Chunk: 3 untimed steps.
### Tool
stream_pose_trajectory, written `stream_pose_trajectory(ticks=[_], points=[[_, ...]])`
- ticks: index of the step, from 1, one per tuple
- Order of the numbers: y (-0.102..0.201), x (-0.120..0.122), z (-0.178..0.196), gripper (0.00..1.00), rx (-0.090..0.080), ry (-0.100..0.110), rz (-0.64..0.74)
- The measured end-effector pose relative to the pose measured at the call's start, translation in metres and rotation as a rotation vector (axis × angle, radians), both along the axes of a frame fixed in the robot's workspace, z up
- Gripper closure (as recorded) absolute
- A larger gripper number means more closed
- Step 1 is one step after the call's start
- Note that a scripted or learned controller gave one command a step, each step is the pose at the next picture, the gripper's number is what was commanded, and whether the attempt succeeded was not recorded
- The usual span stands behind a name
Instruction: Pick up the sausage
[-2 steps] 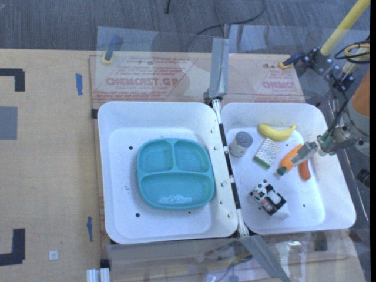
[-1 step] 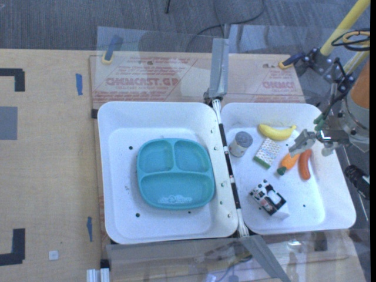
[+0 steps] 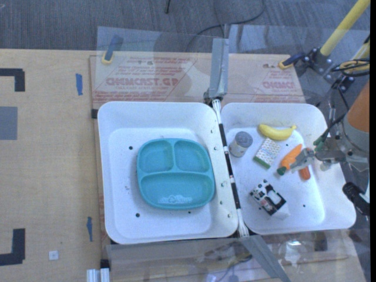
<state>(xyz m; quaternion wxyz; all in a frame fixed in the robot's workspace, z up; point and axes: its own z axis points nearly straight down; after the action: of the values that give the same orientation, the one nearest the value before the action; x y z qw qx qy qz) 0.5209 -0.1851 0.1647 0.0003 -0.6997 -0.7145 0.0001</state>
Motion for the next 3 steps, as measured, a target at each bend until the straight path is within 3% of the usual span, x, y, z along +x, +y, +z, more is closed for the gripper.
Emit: stream_pose_trajectory(ticks=[1, 2, 3], points=[[-0.017, 0.004, -0.077, 0.00, -0.002, -0.009, 0.021], [-0.021, 0.005, -0.065, 1.00, -0.005, -0.014, 0.014], [0.021, 0.034, 0.039, 1.00, -0.001, -0.002, -0.068]])
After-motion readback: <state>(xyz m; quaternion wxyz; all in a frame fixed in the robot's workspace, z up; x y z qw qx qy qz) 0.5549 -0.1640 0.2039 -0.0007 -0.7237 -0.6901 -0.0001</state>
